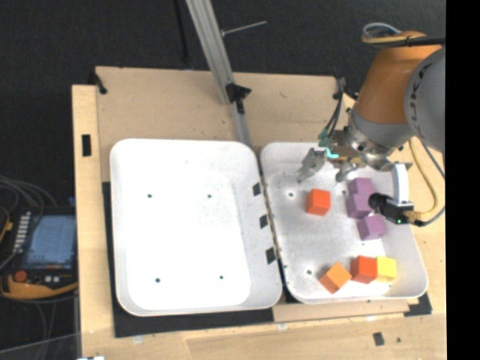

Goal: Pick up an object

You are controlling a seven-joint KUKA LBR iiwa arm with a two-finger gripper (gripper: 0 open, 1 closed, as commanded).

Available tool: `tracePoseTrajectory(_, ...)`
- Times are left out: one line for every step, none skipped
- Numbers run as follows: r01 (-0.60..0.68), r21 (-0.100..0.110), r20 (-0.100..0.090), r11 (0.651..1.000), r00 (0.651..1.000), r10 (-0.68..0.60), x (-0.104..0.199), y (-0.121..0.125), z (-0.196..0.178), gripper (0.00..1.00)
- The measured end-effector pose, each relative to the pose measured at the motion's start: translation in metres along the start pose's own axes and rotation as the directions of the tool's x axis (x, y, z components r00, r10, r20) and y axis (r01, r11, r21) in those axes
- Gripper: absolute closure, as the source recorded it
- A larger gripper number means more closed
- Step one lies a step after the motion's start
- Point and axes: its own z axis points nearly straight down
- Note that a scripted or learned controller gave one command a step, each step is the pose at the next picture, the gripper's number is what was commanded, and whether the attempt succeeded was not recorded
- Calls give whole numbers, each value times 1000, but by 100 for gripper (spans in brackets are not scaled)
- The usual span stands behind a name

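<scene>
Tool [327,166]: fingers spread, nothing between them, above right bin [294,276]. Advised: centre over orange cube [318,202], descend straight.

Wooden bench [172,107] bears two white bins [187,223].

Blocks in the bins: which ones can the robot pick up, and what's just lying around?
For the job:
- pincer
- orange block
- purple blocks
- three blocks at the near edge
- right bin

Just lying about:
- left bin
- metal pole
- blue-screened handset
</scene>
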Motion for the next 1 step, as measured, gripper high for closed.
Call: tracePoseTrajectory(-1, -1, 0, 1000, 1000, 1, 0, 0, 0, 0)
